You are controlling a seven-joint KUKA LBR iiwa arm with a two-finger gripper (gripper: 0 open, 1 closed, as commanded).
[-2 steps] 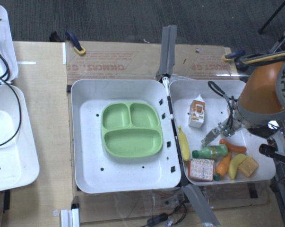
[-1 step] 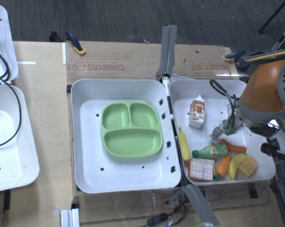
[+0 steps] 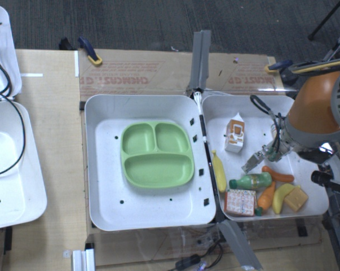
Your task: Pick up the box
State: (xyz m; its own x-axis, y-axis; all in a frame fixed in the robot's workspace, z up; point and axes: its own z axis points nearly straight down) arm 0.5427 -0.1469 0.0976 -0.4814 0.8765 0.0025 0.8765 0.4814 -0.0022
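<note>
The flat red-and-pink patterned box point(image 3: 241, 202) lies at the near edge of the right white bin point(image 3: 246, 103), its front partly cut by the rim. Just beside it are a green plastic bottle point(image 3: 252, 180), an orange carrot point(image 3: 265, 197) and a yellow banana point(image 3: 282, 197). The grey gripper point(image 3: 259, 159) hangs above the bottle, apart from the box; whether its jaws stand wide or narrow cannot be told, the arm's orange band point(image 3: 316, 103) covering the wrist. A small white-and-orange carton point(image 3: 235, 135) stands further back. The left white bin point(image 3: 96, 157) holds a green divided plate point(image 3: 157, 154).
</note>
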